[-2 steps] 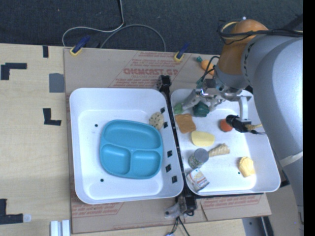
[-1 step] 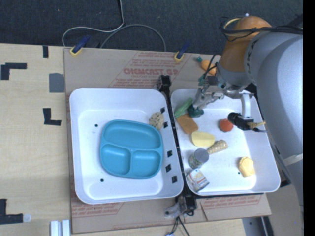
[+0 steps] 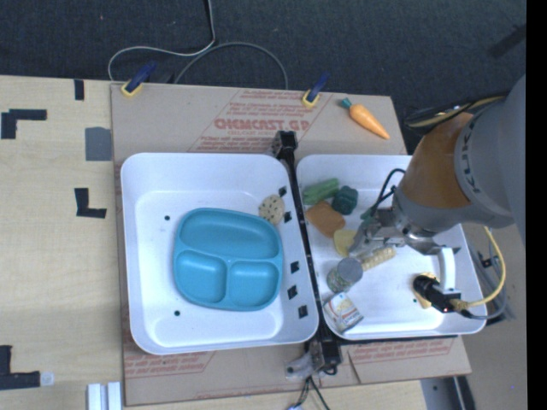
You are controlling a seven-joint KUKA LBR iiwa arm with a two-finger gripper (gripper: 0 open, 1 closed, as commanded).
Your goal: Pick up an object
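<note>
Below, smooth blue compartmented tray [image 3: 227, 259]

The arm [image 3: 466, 169] is cut off by the right edge of the view, and its bulk covers the right bin's [image 3: 389, 319] far right corner and much of its right wall. The gripper [image 3: 369, 244] is too small and cluttered to read. Beneath it, a yellowish piece [image 3: 344, 241] is partly hidden. The label on the small packet [image 3: 344, 311] near the right bin's near left corner is too blurred to read.
</note>
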